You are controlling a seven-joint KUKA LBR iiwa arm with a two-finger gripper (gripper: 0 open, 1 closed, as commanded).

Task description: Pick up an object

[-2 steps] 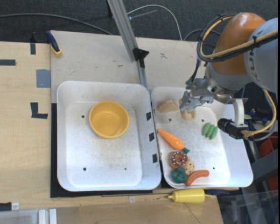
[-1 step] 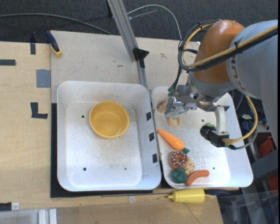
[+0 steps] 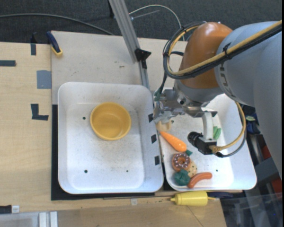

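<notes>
A robotics lab: a cabled arm [image 3: 217,60] over two white bins [image 3: 66,126] on a taped counter [image 3: 14,126], toy food [image 3: 182,162] inside.

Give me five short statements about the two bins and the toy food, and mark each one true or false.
1. The yellow plastic bowl sits in the left white bin. True.
2. The orange toy carrot lies in the left bin. False: it lies in the right white bin.
3. The yellow mustard bottle lies outside both bins. True.
4. The frosted toy doughnut is inside the bowl. False: it lies in the right bin.
5. The orange toy sausage lies near the right bin's front edge. True.
</notes>
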